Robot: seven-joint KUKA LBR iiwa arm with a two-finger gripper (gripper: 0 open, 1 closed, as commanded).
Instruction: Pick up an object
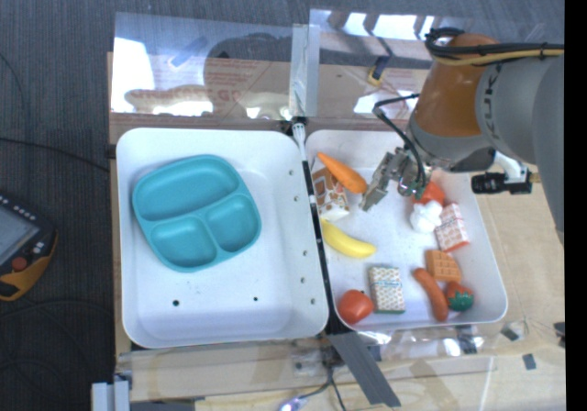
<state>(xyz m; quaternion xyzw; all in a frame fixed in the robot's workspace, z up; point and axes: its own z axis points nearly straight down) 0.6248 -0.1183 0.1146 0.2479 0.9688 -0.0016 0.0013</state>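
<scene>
The jaws of the gripper stand apart over the upper middle of the right bin, with nothing between them. Their tips hang just right of the toy carrot and above bare bin floor. Left of the carrot lies a small brown-and-white carton; below it, a toy banana. To the right of the gripper sit a white piece and a red-and-white packet. Along the near edge lie a red tomato, a patterned box, a waffle and a sausage. The left bin holds a teal divided plate. The grey arm enters from the right of the worktop.
</scene>
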